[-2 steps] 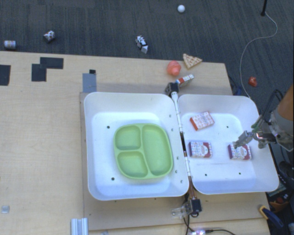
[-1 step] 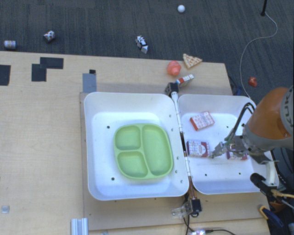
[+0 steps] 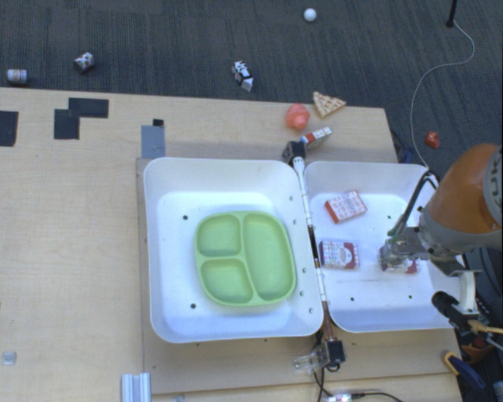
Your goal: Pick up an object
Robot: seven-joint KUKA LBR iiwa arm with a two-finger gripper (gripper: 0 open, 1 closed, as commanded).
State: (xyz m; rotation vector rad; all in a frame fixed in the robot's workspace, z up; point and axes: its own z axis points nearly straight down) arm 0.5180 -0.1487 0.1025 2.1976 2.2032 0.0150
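Red-and-white print shows on a small flat packet (image 3: 409,267) lying on the floor of the right-hand shallow white plastic bin (image 3: 369,314), and that packet sits directly under the two-finger metal gripper (image 3: 395,257) of the grey arm with its orange band (image 3: 469,192). Most of the packet is covered by the gripper, so whether the fingers are apart, together or clamped on it cannot be told. Judging by its look, the packet is light, thin and somewhat slick, likely to slide on the smooth bin floor or buckle if pinched hard; a hold across its short edges, with the fingers pressed close to the floor, seems the best bet. Just beside the packet toward the green tray lies a second red-and-white flat packet (image 3: 339,254), and farther up the same bin, beyond that one, a third red packet (image 3: 346,206) lies tilted. Well apart from the packet, in the left-hand white bin (image 3: 169,235), rests a pale green plastic tray with three compartments (image 3: 245,259). Both bins stand on a light wooden bench (image 3: 71,259). Beyond the bench's far edge, on dark carpet (image 3: 196,39), lie a red ball (image 3: 297,116), a triangular slice-shaped toy (image 3: 328,104) and a small white ball (image 3: 310,14).
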